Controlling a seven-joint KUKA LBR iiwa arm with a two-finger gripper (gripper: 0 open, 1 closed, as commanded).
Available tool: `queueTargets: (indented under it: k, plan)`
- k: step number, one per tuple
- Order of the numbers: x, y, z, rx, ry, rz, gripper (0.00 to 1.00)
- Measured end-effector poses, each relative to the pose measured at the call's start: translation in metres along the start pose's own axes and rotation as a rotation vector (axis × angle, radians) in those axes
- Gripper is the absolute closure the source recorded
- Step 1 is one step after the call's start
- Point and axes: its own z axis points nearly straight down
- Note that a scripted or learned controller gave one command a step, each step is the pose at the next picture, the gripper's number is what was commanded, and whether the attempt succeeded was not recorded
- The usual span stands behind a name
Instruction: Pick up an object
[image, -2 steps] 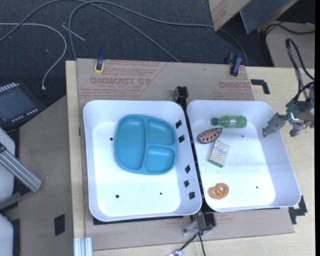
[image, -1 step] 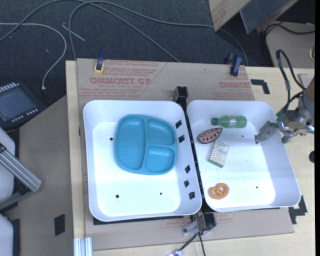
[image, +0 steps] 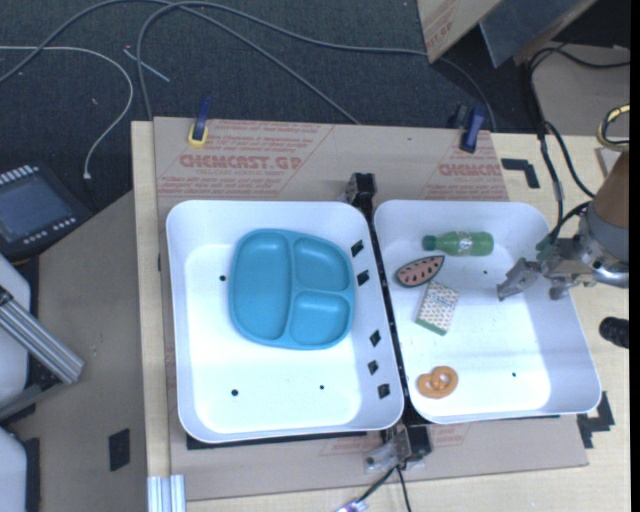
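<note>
Seen from above, the bench (image: 250, 150) carries two shallow white bins side by side, and we take them in from the biggest thing down. The left bin (image: 200, 330) holds a blue divided plate (image: 292, 288), three compartments moulded into it, lying flat in the bin's upper middle and well apart from the walls. The right bin (image: 540, 370) holds four small objects, all towards its left half.

The grey arm (image: 612, 225) reaches in from the right edge, and its gripper (image: 522, 284) hangs over the right side of the right bin, near the far right wall. We see its two fingers spread apart with nothing between them; the tips point left towards the objects but are well apart from all of them.

Of the things to be picked, the green bottle (image: 458, 242) lies on its side near the top of the right bin. Just below and to its left we find a brown, leaf-shaped piece with dark spots (image: 419, 270), close to the bin's left wall. Beside that, slightly lower, lies a small speckled packet (image: 437, 307), tilted. Smallest is an orange ring-shaped toy (image: 437, 381), lying alone near the bin's lower left corner
</note>
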Motion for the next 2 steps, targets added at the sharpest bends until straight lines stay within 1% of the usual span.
queueTargets:
  k: [1, 2]
  plan:
    - [-0.001, 0.001, -0.014, -0.006, -0.002, 0.0, 1.0]
    - [-0.001, 0.002, -0.068, -0.011, -0.005, -0.001, 1.0]
